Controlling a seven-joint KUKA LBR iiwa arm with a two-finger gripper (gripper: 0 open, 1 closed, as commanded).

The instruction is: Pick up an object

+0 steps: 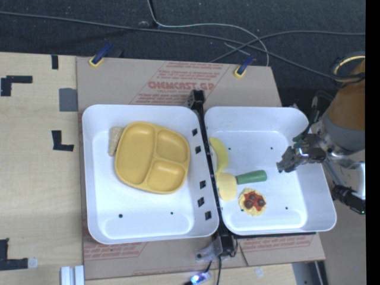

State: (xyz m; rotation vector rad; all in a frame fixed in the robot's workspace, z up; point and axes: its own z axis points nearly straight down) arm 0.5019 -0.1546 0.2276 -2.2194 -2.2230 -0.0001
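Nothing has been picked up yet, by the look of it: the green-handled yellow toy (pixel 237 180) and the small pizza slice (pixel 253 201) both lie on the floor of the right bin (pixel 249 117), apart from the claw (pixel 287 162). The arm (pixel 344 114) reaches in over that bin's right wall, wrist angled down and leftward, the claw low near the rim; whether it is released or clenched I cannot tell.

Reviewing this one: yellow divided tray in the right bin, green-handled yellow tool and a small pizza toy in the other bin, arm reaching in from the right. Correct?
Not quite. The camera view shows the yellow divided tray in the left bin, not the right. The green-handled yellow tool and the small pizza toy lie in the right bin, and the gripper reaches in from the right over that bin's right side.
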